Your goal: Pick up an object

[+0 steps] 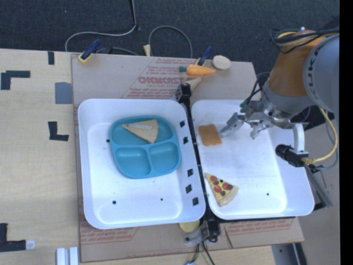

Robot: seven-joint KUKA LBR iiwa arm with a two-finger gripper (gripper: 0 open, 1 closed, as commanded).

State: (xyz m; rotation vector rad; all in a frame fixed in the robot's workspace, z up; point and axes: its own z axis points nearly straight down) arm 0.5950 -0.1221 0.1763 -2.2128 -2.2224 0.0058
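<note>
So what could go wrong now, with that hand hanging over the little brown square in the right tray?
The hand hangs to the right of the brown toast piece, not over it, so closing there might catch nothing. The toast lies flat near the divider between the bins, so a finger could hit that wall or slide the piece instead of lifting it. The pizza slice also lies flat and may be hard to pinch.

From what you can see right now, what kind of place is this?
Probably a robotics lab test bench, not a kitchen. Two white bins sit on cardboard clamped to a bench, the food is toy-like, such as the pizza slice, and a robot arm reaches in, with loose cables behind.
</note>
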